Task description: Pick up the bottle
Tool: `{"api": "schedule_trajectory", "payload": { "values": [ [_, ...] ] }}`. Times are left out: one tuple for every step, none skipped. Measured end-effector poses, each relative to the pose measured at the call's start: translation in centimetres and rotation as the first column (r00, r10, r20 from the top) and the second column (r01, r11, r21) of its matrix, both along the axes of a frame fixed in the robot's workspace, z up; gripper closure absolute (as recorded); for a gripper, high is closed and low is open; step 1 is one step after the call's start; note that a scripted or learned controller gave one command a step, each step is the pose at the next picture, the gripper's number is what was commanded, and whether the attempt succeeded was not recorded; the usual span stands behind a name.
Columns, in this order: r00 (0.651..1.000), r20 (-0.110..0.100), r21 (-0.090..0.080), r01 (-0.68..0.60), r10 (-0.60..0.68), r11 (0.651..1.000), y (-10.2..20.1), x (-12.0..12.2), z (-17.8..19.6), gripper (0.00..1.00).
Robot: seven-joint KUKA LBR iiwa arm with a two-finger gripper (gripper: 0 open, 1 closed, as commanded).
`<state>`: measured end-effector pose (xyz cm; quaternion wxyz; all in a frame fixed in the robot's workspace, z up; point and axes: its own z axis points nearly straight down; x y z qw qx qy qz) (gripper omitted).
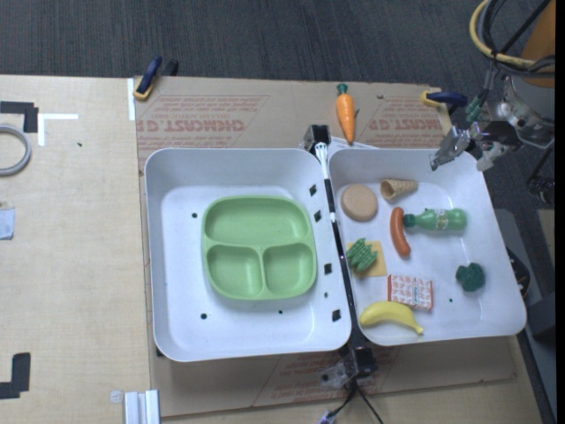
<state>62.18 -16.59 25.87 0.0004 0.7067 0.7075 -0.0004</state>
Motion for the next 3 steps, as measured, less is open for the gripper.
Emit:
{"api": "schedule_trajectory", "payload": {
  "values": [
    [0.982,0.001,0.000,0.188,-0.188,0.982,-4.2,-1.0,-15.6,0.00],
    [0.982,0.003,-0.001,0.187,-0.187,0.982,-4.2,-1.0,-14.6,1.00],
    [0.995,-0.001,0.001,0.104,-0.104,0.995,-1.6,-9.1,-7.5,1.00]
  ]
}}
